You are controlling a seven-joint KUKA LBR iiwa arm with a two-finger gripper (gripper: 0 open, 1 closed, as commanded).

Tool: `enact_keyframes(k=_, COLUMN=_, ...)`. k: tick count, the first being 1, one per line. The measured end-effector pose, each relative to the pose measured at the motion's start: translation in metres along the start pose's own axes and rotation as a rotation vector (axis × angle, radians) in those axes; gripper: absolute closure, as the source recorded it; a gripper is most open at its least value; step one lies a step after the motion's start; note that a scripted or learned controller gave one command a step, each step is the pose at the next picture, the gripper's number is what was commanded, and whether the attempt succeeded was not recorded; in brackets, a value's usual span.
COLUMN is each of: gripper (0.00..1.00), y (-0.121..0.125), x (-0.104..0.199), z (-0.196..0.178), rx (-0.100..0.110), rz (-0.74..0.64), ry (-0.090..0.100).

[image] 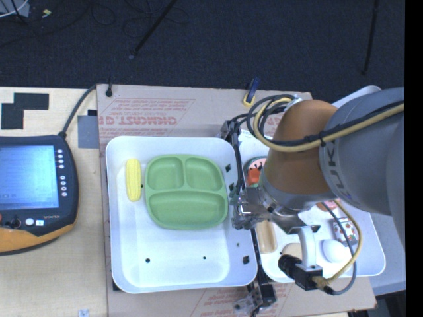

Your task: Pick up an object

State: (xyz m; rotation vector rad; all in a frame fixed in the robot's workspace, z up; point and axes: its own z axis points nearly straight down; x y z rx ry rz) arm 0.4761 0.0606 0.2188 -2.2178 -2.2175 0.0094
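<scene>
far left: teach pendant (33, 190) on the bench, screen lit, well apart from the action. next over, left bin (125, 256), holding a yellow corn cob (133, 179) just beside, maybe touching, the left edge of a green divided plate (185, 191). cob standing lengthwise up and down the frame, long axis running parallel to the bin's left wall, ends toward far and near rims; which end is the tip, too small to tell. plate lying flat, wide compartment toward the near side.

moving right: divider between the bins, cables looping over it, then the arm (310, 150), orange band bulking over the right bin (377, 256). gripper (254, 213) low by the divider, at the right bin's left edge; whether open, closed or gripping anything, cannot tell, hidden under wrist and cable. beneath the arm, a tan item (266, 238) and white pieces (330, 249) in the right bin, partly covered, hard to name.

judgement on the step: looks like a descent toward something near the divider. to do it well: come straight down, keep clear of the bin wall, close across an object's narrow side, not along its length. for the cob, that means closing across the short width, left to right.
</scene>
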Motion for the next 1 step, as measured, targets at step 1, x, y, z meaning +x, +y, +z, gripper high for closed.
enact_keyframes(k=1, gripper=1.00, y=0.0008, x=-0.0056, z=-0.0137, rx=-0.002, rz=0.001, ry=0.000)
